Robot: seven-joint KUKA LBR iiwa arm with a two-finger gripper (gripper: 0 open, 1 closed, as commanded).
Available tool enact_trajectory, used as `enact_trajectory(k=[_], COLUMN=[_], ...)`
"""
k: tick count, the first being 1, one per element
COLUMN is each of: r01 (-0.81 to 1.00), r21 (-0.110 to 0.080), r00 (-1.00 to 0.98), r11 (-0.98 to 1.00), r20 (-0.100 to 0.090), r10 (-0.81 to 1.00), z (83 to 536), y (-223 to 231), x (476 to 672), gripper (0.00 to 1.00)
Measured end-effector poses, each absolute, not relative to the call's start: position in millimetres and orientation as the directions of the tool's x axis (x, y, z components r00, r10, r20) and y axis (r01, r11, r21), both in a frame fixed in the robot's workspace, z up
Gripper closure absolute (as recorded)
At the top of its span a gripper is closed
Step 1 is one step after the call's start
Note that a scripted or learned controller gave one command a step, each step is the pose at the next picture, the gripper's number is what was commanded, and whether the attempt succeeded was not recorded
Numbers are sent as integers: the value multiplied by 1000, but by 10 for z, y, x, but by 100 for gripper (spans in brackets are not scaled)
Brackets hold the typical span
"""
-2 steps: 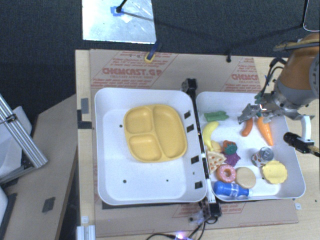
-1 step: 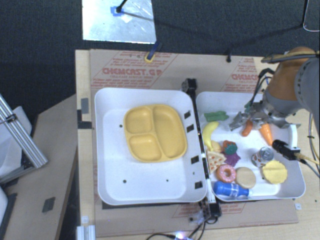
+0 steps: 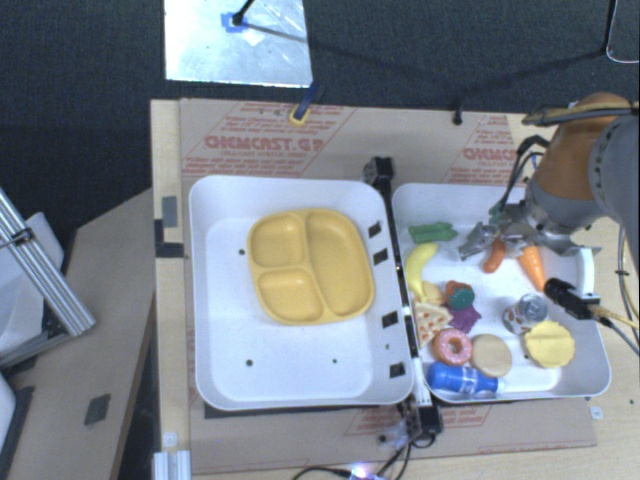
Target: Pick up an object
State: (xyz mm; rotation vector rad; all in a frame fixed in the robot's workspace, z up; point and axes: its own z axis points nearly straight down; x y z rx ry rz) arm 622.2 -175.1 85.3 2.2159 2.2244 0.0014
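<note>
1. L bin point(image 3: 225, 348): white, left half of bench. Holds the plate point(image 3: 305, 268), which is yellow w/ 3 compartments and nothing on it.
2. R bin point(image 3: 455, 206): white, just beside L bin. All the toy food is here, crowded.
3. Banana point(image 3: 420, 266): by R bin's left wall. Green pod point(image 3: 432, 232) lies just behind it.
4. Waffle point(image 3: 432, 320), donut point(image 3: 452, 348), blue bottle point(image 3: 460, 379): run down the front-left corner, close-packed, prob. touching.
5. Red fruit point(image 3: 460, 294), purple piece point(image 3: 466, 318): mid bin, touching each other.
6. Gripper point(image 3: 485, 240): low over the back of R bin, arm in from the right. Jaws: can't tell if wide or narrow, the metal parts blur together.
7. Bun point(image 3: 491, 354): front of bin, beside donut.
8. Carrot 1 point(image 3: 494, 257): likely target, in the back half of R bin. Sits right at the gripper tip, touching or just under it. Can't tell if it is between the jaws, so not listed as held.
9. Carrot 2 point(image 3: 532, 264): just beside carrot 1, to its right, below the wrist.
10. Can point(image 3: 527, 311), yellow piece point(image 3: 549, 344): right-front area, near each other.
11. Risks (est.):
 - Carrot 1 is tapered and smooth, so it may squirt out on closing or slip on the lift.
 - If the grip is off-centre it may pivot and drop back.
 - Carrot 2 is close, so a jaw may land on it, nudge it or pinch both.
 - If the jaws close above the carrot, the lift comes up w/ nothing.
</note>
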Motion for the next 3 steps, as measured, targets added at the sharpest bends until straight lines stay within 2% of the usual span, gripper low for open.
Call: enact_trajectory(k=[1, 3], r01=[1000, 1000], r21=[5, 5], r00=[-5, -3], r11=[5, 3], r20=[-1, -1], r10=[1000, 1000], z=[967, 1904], y=[-1752, -1796], x=[6233, 6231], gripper=[100, 100])
